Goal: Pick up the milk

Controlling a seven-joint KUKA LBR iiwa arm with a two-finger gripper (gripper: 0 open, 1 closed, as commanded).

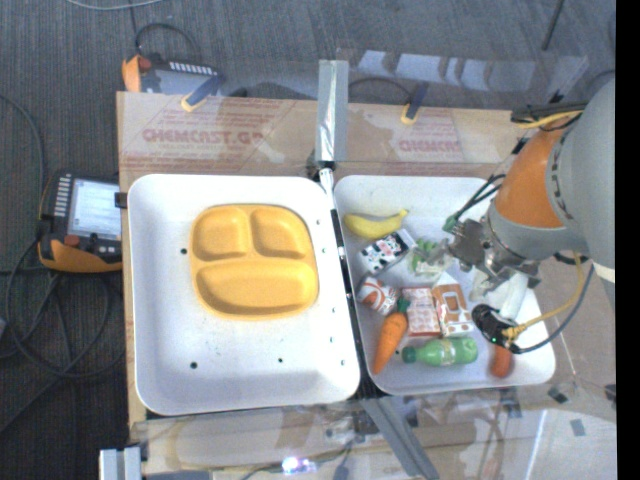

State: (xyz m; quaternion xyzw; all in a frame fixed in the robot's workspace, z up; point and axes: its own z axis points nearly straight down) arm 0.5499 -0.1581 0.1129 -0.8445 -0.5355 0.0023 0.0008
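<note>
The arm hangs over the right bin (545,368), its gripper (478,253) low near that bin's right wall, among the clutter. The milk (385,252) (the small cow-patterned carton) lies toward the left wall, just under the banana (372,224) and above a carrot (390,339). This looks like the approach step: nothing seems lifted, and I cannot tell the grip's state. Next it must shift left over the carton.
</note>
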